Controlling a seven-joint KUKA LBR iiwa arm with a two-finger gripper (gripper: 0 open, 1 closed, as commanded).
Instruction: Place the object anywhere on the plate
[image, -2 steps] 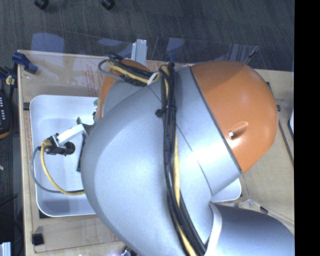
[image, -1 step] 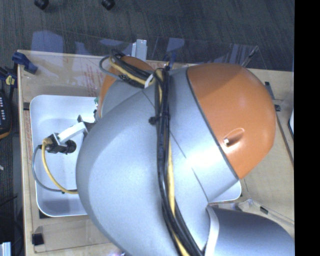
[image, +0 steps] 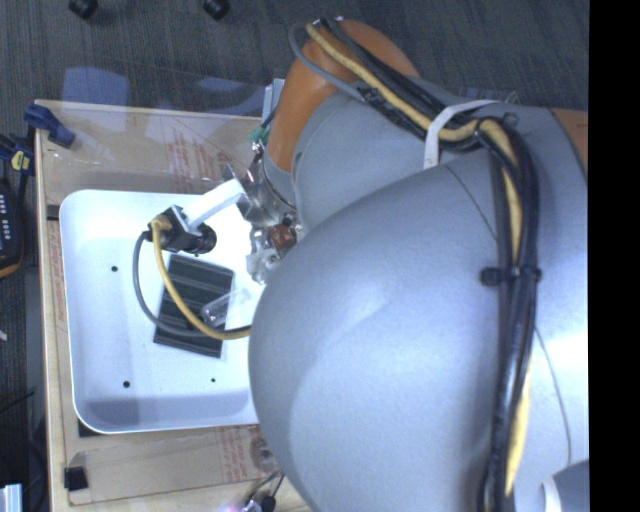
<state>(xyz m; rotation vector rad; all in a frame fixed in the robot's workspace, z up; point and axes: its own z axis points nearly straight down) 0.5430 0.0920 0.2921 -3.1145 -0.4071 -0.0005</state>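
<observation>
The gripper (image: 205, 300) hangs low over the middle of the left white bin (image: 90, 300) — a dark ribbed block, and how it stands cannot be told. The task object cannot be made out. Bare floor lies toward the bin's left and near rims; the grey arm (image: 420, 330) covers the bin's right side.

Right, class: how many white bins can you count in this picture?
1: a shallow white plastic bin at left, under the gripper. The large grey robot arm fills the right side, so another may be hidden.
</observation>
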